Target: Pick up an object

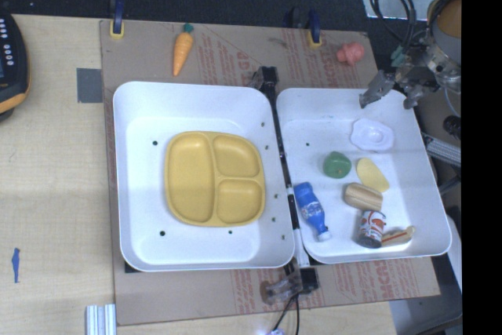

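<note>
A grey robot arm is seen at the upper right of the frame, its gripper poised over the top right corner of the right-hand bin, fingers spread apart with nothing between them. No object has yet been picked up. The candidates are gathered in that bin, below and slightly left of the gripper: a clear white lid lies nearest, then a green round piece, a yellow lemon-like piece, a tan cylinder, a small can and a blue bottle at the bin's left edge, its long axis running down the frame. A yellow divided plate is left in the left-hand bin.
</note>
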Action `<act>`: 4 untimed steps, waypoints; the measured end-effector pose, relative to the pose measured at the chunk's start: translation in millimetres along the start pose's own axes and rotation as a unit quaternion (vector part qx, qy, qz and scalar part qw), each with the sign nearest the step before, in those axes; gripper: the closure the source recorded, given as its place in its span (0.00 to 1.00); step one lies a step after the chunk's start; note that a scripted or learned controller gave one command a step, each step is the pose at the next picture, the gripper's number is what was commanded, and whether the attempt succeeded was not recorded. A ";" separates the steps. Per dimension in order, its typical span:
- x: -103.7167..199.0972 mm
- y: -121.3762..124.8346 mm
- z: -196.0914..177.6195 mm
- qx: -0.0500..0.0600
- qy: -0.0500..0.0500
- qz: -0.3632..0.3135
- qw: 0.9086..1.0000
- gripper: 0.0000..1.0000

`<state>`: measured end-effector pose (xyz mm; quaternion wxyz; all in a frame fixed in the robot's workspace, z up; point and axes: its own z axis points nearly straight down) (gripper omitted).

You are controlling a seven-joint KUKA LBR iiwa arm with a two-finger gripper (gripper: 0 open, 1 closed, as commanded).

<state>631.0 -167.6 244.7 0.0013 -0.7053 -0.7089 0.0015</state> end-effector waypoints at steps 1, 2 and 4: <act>43.6 -62.2 87.9 0.006 0.002 0.000 1.000 0.00; 42.3 -47.0 157.0 0.002 0.000 0.000 1.000 0.00; 135.0 -53.6 47.5 -0.004 0.002 -0.004 1.000 1.00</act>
